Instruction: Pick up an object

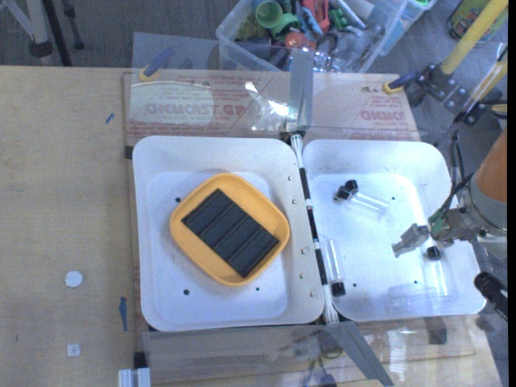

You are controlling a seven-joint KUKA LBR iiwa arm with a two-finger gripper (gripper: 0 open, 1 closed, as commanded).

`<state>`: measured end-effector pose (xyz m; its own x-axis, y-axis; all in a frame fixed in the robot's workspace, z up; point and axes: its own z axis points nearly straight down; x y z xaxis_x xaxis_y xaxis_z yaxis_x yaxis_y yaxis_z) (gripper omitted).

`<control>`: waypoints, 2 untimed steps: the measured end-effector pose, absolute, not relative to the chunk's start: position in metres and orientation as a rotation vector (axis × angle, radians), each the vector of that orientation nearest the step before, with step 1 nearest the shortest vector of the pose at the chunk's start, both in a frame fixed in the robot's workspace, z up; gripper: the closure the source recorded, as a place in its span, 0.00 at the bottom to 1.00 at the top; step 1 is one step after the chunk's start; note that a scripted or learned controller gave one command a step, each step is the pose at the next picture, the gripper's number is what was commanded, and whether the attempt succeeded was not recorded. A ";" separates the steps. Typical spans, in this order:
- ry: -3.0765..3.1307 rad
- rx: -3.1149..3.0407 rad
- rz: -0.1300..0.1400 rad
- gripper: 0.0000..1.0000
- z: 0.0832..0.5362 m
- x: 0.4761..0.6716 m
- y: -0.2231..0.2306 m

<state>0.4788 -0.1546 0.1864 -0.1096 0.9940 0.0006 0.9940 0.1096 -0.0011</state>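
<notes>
The claw (413, 240) hangs over the right side of the right-hand white bin (379, 156), reaching in from the right edge of the view, with the arm's orange band (493, 176) just above and to its right. Whether its fingers are apart or together I cannot tell, and nothing can be seen between them. A small black-capped clear tube (436, 266) lies just beside the claw, slightly below and to its right. Up and to the left of the claw, near the bin's middle, lies another clear tube with a black cap (359, 196). Farther to the claw's left and lower, a third clear tube (332, 269) rests along the bin's left wall. Well to the left of the claw, in the left-hand white bin (161, 164), sits a yellow tray with a dark ribbed insert (230, 228), lying tilted at a diagonal. Behind both bins, well above and left of the claw, a clear tub of colourful toys (322, 14) stands past the wooden surface (56, 176).
</notes>
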 end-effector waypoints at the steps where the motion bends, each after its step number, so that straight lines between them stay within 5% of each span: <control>1: -2.345 -2.095 -0.001 0.00 0.287 0.524 -0.138; 2: -2.418 -2.005 0.001 0.00 0.195 0.581 -0.105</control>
<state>0.5807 -0.1047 0.1948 -0.1852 0.9827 0.0003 0.9827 0.1852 -0.0007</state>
